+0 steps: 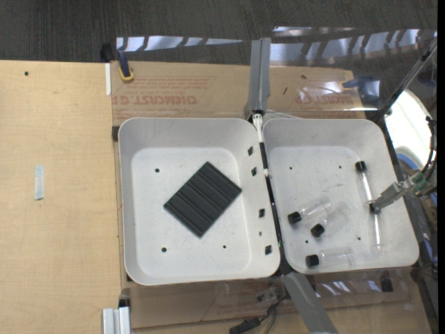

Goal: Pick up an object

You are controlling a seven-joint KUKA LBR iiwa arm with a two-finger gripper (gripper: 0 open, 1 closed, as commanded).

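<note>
A tan desk (55, 186) carries two white bins. The left bin (139, 256) holds a black ribbed pad (202, 198) at its middle. The right bin (389, 249) holds clear tubes with black caps (311, 216) scattered across its floor. The gripper (375, 205) sits at that bin's right side, touching a long tube (366, 186); whether its jaws are apart I cannot tell.
</note>
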